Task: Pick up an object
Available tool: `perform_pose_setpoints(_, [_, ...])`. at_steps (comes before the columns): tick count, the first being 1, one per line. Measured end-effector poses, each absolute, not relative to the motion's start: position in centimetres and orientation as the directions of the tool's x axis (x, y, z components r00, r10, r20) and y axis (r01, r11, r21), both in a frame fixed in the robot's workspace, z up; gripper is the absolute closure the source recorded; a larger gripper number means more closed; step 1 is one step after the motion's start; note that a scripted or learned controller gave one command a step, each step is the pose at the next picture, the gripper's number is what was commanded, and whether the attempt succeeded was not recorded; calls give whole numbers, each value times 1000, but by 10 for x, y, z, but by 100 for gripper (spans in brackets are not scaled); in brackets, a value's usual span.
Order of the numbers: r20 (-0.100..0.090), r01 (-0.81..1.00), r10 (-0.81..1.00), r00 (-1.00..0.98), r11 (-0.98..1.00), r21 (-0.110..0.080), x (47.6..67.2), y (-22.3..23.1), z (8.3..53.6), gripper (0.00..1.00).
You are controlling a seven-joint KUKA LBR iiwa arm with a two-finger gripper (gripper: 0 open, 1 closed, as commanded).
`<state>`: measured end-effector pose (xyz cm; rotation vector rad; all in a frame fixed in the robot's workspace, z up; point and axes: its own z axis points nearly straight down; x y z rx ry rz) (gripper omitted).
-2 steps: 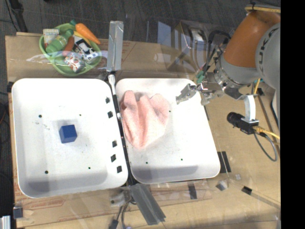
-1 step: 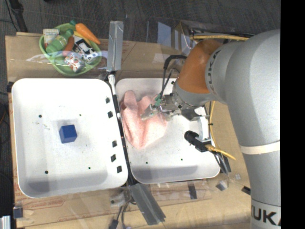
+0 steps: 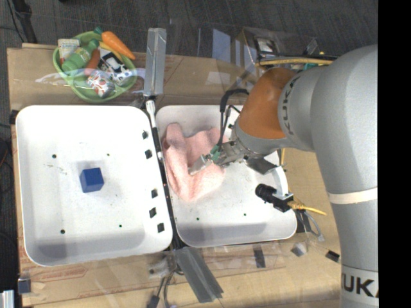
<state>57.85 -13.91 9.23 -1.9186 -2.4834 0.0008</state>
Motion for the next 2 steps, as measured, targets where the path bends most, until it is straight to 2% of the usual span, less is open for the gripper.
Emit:
perform_pose_setpoints(1, [3, 967, 967, -255, 255, -3, 579, -139, 102, 100])
perform_pose_setpoints(2, [1, 989, 989, -151, 151, -2, 618, -57, 230, 100])
